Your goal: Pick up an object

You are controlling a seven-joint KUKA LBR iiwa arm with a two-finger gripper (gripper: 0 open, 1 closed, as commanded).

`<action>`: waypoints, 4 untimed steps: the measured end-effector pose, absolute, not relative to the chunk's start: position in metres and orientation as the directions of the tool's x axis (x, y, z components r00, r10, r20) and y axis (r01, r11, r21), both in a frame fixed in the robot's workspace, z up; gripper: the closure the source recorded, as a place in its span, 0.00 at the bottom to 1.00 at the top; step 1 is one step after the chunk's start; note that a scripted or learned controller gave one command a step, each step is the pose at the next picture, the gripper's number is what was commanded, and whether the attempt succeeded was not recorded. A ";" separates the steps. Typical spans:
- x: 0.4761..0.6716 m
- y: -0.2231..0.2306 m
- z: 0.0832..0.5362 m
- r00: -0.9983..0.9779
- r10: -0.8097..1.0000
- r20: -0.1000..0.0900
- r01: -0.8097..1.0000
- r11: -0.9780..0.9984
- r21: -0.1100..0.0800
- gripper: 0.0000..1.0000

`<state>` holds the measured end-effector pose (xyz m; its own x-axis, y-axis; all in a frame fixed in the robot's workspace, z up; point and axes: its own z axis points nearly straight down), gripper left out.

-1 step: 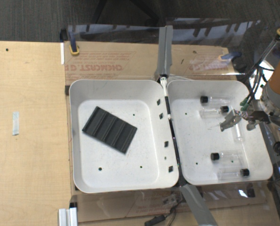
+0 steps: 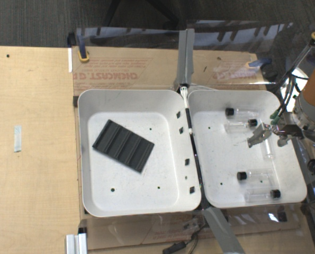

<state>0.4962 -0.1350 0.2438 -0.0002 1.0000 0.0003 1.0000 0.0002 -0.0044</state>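
The worktop (image 2: 25,142) is pale wood, with a sheet of brown cardboard (image 2: 146,70) printed in red lying under and behind two shallow white bins set side by side. The left bin (image 2: 88,184) holds a dark, ribbed rectangular panel (image 2: 123,145), lying flat and turned at a slant in the bin's left half, well apart from every wall. The right bin (image 2: 215,194) holds several clear plastic tubes with black caps (their clear bodies are hard to make out against the white floor): one capped tube (image 2: 236,112) near the back, another (image 2: 243,124) just in front of it, a third (image 2: 252,177) toward the front, and a fourth (image 2: 263,194) beside the front right corner.

The arm (image 2: 311,97) reaches in from the right, cables trailing along it, and the gripper (image 2: 259,135) hangs over the middle of the right bin, its metal fingers (image 2: 255,138) pointing left. A clear tube (image 2: 268,148) lies just beside and below the fingertips, but whether the fingers are parted or closed, and whether they touch it, cannot be told from this angle.

On the bare worktop far left lies a small pale strip (image 2: 17,139).
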 end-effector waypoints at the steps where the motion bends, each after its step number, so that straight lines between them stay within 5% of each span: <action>1: 0.496 -0.135 0.244 0.000 1.000 0.000 1.000 0.000 -0.004 0.00; 2: 0.534 -0.192 0.163 0.006 1.000 0.000 1.000 -0.006 -0.003 0.00; 4: 0.534 -0.192 0.164 0.006 1.000 0.000 1.000 -0.006 -0.003 0.00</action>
<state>0.5344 -0.1919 0.1636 0.0055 1.0000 0.0001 1.0000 -0.0055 -0.0026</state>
